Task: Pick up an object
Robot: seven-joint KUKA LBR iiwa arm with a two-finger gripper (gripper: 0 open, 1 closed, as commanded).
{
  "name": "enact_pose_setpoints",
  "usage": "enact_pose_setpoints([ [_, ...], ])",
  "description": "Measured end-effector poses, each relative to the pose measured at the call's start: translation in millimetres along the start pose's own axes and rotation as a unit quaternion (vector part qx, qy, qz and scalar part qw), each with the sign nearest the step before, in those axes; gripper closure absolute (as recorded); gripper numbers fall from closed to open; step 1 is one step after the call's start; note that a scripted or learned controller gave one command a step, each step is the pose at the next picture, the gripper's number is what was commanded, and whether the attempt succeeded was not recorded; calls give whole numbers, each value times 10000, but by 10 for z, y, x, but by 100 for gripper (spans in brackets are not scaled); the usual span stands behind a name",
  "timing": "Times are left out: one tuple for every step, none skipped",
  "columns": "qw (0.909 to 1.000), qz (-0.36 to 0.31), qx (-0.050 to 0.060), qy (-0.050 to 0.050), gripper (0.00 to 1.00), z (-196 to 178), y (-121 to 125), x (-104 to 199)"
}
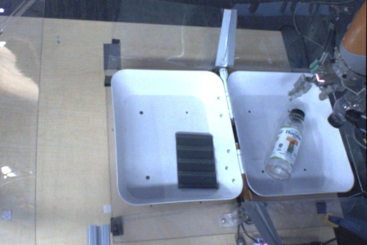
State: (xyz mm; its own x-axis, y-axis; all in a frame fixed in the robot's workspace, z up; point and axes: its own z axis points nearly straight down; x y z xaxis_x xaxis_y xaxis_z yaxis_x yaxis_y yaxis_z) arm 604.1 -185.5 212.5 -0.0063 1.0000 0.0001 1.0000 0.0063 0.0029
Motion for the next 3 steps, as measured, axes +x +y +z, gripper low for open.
enact_pose_setpoints([
  [9987,-509,-4,0,0,1153,-309,-75],
  [9975,-709,-17,-3,0,974,-251,35],
  [9974,-714,-37,-7,0,1247,-39,-131],
])
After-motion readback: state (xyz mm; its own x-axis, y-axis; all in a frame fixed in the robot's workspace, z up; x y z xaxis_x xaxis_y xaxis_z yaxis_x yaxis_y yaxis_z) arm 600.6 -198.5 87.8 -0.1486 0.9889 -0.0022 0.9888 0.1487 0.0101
